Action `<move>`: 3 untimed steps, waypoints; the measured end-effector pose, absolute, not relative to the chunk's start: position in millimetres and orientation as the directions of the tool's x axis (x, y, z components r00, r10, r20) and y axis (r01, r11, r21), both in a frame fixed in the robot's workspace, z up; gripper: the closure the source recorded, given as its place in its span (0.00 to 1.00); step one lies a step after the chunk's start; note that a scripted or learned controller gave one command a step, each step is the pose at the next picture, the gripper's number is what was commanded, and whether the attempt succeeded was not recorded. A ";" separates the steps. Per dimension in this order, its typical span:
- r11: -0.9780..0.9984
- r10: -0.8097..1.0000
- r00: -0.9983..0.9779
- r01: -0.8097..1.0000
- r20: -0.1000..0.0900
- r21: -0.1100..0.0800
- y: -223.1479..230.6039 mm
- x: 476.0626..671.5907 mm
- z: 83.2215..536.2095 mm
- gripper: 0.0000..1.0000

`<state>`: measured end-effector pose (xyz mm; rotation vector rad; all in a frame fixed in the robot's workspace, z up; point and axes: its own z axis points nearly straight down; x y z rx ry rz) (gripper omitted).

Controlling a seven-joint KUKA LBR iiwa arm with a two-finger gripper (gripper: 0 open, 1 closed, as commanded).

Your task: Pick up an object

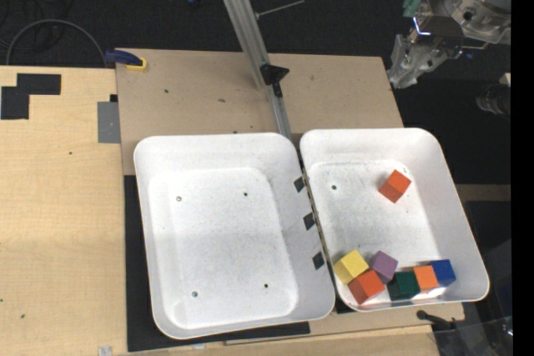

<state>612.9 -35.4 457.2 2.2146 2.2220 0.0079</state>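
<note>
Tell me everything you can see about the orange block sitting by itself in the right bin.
The orange block is a small cube, plain and matte, maybe wood or foam, with its top face lighter than its shaded sides. It rests flat on the floor of the right bin, in the far right part, turned at an angle to the bin's walls. Nothing touches it: the other blocks are bunched along the near edge, and the gripper hangs well beyond the bin's far rim, above the bench.

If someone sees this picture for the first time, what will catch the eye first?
Probably the bright blocks huddled in the right bin's near corner, with one orange block lying apart farther back. Next, the gripper hanging high at the upper right, beyond the bins and well away from the blocks.
</note>
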 end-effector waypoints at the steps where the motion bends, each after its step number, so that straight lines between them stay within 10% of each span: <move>1: 0.008 1.000 -0.008 1.000 -0.001 -0.003 -34.2 613.1 451.4 0.00; 2: 0.007 1.000 -0.007 1.000 0.000 0.001 -38.5 588.4 487.7 0.00; 3: 0.005 1.000 -0.005 1.000 0.001 -0.008 20.6 635.2 435.4 0.00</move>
